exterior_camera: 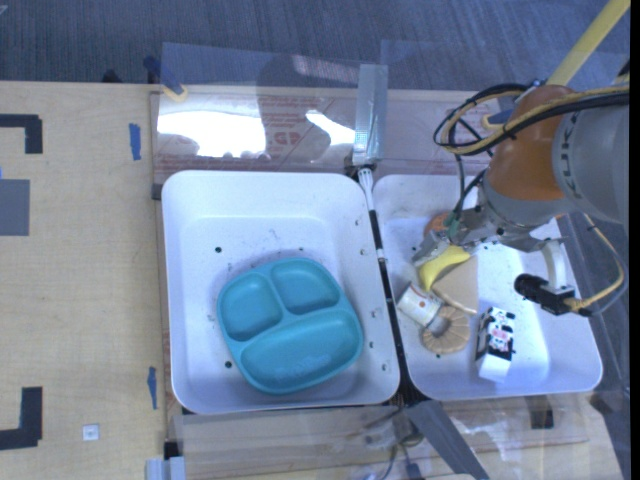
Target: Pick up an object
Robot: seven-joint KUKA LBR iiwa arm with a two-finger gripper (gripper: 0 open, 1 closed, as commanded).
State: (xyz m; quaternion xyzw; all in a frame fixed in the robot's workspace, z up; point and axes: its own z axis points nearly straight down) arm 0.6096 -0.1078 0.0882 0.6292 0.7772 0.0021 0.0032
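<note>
The right bin (pixel 560 368) holds a cluster of small things. A yellow banana-shaped piece (pixel 443 265) lies on a tan wedge (pixel 463 288). Beside them sit a white cylinder (pixel 420 307), a round brown biscuit-like disc (pixel 446 337) and a small white carton with black patches (pixel 495 343). My gripper (pixel 458 228) hangs low over the bin's back left part, just above the yellow piece. A small orange and green thing (pixel 437 225) shows right at its tip. The wrist hides what lies under it.
The left bin (pixel 190 228) carries a blue divided plate (pixel 288 323). A metal divider (pixel 380 258) separates the two bins. Black and yellow cables (pixel 480 118) loop off the arm at the back right. A clear panel (pixel 260 118) stands behind the bins.
</note>
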